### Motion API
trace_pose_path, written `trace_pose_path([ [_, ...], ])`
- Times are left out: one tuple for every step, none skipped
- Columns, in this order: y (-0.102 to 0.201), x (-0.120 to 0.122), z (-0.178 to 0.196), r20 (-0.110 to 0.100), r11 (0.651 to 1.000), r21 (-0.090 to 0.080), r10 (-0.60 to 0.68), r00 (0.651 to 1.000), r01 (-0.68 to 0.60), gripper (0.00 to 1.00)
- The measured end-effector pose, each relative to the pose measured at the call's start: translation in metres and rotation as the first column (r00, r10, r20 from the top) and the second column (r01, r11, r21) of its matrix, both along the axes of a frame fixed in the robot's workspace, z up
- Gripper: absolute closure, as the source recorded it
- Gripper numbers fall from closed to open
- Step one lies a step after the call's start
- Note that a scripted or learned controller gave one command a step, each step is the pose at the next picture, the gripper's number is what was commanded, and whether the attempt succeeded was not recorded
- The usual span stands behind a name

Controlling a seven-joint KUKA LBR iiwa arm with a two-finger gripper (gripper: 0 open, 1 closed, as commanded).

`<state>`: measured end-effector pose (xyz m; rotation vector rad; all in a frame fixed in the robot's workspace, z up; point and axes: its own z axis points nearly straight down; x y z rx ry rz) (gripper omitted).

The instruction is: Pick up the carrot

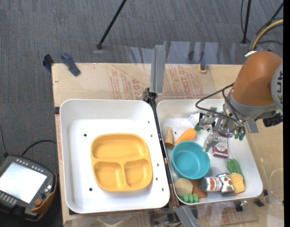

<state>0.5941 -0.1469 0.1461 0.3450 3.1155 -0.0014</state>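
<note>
Two shallow white plastic bins sit side by side on a pale wooden table (111,79) printed with faded red lettering, over dark grey ribbed carpet (40,27). Across the left bin (74,122), glossy with rounded corners, lies a yellow divided tray (121,161), smooth and moulded into three compartments.

From the right reaches the arm (258,79), its rounded orange band shiny above a grey wrist, cables looping beside it. Its gripper (215,136) hangs low over the upper middle of the right bin (175,109), a tangle of metal and wires; whether the fingers are spread or pressed together I cannot tell, and nothing is seen pinched between them.

A teal bowl (190,160), round and deep, sits in the right bin's centre. Along the bin's near edge lie a small printed can (219,183) on its side, a bumpy yellow corn cob (237,182) with green husk, and a tan rounded lump (184,186) with a green piece beside it. A small red-and-white carton (221,149) lies just under the gripper.

The carrot (186,135), smooth orange and tapered, lies tilted just above the bowl's rim, left of the gripper and apart from it. Beside it stands a tan waffle cone (169,137) against the bin's left wall.

Off the table's left corner rests a handheld control pendant (21,186) with a pale screen; thin black stand legs (116,18) cross the carpet behind.
</note>
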Motion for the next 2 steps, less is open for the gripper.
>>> trace_pose_path([
  [0.0653,0.0001,-0.0604,-0.01,0.99,0.005,0.141,0.99,-0.141,0.0],
  [0.0673,-0.0056,-0.0588,-0.008,0.991,0.003,0.133,0.991,-0.133,0.0],
])
